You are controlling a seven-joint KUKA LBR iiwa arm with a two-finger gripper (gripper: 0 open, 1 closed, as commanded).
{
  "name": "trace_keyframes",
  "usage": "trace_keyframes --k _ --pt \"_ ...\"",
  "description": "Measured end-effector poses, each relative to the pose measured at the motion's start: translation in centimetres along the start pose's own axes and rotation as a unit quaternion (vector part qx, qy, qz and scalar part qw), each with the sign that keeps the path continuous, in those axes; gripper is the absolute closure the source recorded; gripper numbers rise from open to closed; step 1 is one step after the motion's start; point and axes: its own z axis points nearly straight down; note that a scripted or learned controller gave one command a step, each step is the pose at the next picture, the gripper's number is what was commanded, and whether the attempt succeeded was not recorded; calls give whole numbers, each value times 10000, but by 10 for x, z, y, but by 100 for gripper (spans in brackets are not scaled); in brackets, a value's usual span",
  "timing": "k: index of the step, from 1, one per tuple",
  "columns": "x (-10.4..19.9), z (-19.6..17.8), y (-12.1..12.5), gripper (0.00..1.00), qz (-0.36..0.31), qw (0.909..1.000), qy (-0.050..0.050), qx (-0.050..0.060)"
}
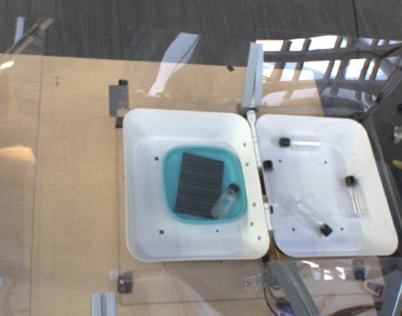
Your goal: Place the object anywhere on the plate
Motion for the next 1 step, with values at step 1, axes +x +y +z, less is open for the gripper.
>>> trace_keyframes --k 1 --pt "0 0 0 0 0 10000 0 0"
